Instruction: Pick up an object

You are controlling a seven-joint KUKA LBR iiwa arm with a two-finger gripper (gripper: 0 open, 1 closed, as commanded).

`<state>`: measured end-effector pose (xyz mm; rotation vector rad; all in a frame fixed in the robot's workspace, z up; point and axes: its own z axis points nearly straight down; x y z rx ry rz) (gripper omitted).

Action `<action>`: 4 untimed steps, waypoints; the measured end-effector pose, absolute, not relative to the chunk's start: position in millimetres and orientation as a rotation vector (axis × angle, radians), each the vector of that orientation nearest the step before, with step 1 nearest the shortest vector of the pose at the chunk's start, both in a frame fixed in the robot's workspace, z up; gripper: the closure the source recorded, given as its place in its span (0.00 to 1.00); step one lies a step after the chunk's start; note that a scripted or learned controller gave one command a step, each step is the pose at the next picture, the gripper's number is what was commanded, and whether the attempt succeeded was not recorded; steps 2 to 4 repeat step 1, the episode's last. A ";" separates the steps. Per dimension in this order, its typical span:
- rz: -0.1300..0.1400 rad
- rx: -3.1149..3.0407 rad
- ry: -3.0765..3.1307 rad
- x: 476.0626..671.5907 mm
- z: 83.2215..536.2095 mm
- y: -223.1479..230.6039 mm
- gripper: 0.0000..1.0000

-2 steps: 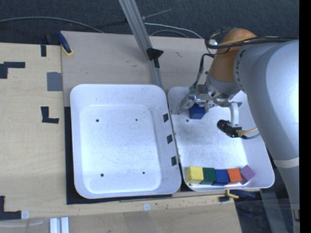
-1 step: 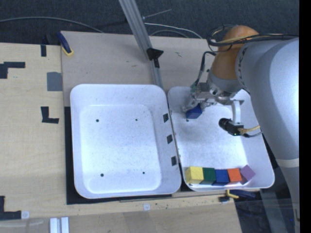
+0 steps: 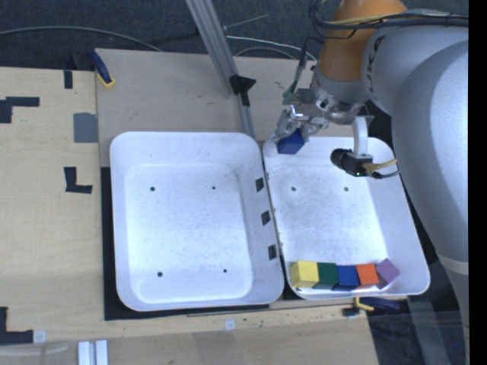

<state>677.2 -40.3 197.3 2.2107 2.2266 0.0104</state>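
Arm: grey KUKA iiwa arm (image 3: 426,105) enters from the right, bulky links along the right edge.
Wrist: orange band (image 3: 358,14) on top, wrist pointing down and left.
Gripper: gripper (image 3: 293,131) low at the view's upper middle, fingers closed on a blue block (image 3: 290,144).

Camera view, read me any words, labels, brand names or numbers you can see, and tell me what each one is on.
No readable text in this view.
Dark tape marks on the wooden bench: shapes, not letters.
Row of coloured blocks in the right white bin: plain faces.
Blue block at the gripper: no marking.
Grey arm: no label legible.
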 end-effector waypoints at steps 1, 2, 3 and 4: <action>-0.003 2.218 2.233 634.5 191.2 21.5 1.00; -0.003 2.218 2.233 634.5 191.2 21.5 1.00; -0.003 2.218 2.233 634.5 191.2 21.5 1.00; -0.003 2.218 2.233 634.5 191.2 21.5 1.00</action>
